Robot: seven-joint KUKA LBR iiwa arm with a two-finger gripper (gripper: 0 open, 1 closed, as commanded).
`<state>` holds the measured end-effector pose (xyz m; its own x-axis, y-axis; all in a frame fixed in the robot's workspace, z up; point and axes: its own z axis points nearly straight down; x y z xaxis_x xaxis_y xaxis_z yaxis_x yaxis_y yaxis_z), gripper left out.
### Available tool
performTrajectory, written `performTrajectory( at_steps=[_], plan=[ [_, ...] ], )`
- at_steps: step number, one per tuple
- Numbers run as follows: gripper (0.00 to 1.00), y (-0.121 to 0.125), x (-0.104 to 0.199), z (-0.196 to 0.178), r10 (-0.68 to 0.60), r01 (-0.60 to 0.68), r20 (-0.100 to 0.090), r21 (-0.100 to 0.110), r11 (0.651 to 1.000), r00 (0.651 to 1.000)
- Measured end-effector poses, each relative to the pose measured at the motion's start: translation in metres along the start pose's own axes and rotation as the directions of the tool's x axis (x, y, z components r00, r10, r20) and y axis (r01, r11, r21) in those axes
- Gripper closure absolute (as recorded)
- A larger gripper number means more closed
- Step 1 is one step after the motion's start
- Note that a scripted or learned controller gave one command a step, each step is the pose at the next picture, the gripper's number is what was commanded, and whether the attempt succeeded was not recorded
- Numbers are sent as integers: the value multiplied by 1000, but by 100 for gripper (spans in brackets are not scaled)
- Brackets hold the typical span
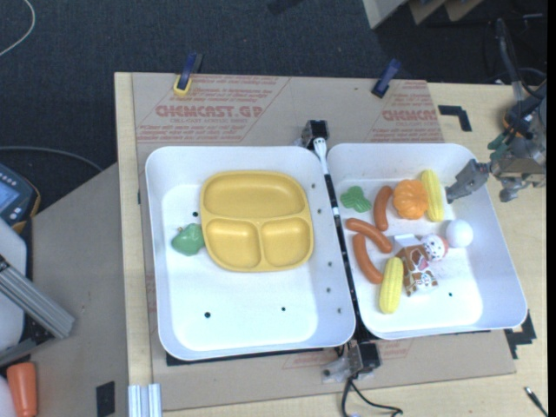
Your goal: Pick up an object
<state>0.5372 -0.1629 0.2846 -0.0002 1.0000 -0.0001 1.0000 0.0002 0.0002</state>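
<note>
The bench (261, 102) is a cardboard-coloured board carrying two shallow white bins side by side.

Left bin (174, 311): a yellow plastic divided plate (257, 219) with three compartments lies in the upper middle part. A small green toy vegetable (187, 240) lies touching the plate's left edge. Two small dark dots mark the bare floor of the bin below the plate.

Right bin (495, 294): a small green leafy toy (354, 200) lies near the left wall. Just to its right, an orange-red toy sausage (381, 207) stands roughly vertical. Below it, a second sausage (368, 232) runs on a diagonal, and a third, curved sausage (367, 258) lies beneath that one. An orange toy pumpkin-like fruit (410, 199) lies beside the upright sausage, with a yellow toy corn cob (432, 195) touching its right side. A second yellow corn cob (391, 284) lies lower, beside a brown-and-white patterned toy (420, 264). A white egg-shaped ball (458, 233) lies to the right of that toy.

The gripper (461, 182) is at the upper right edge of the right bin, just beside the upper corn cob. Nothing is visible between its fingers; whether they are spread or pressed together cannot be determined at this angle.
</note>
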Motion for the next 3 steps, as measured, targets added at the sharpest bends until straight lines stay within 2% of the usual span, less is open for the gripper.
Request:
performTrajectory(
  at_steps=[1,2,3],
  plan=[
    [0,-41,120,-29,-12,12,-5,2,1000,1000],
    [0,-56,180,86,-5,5,-3,11,1000,1000],
    [0,-57,274,-18,-13,13,-6,-11,1000,1000]
  ],
)
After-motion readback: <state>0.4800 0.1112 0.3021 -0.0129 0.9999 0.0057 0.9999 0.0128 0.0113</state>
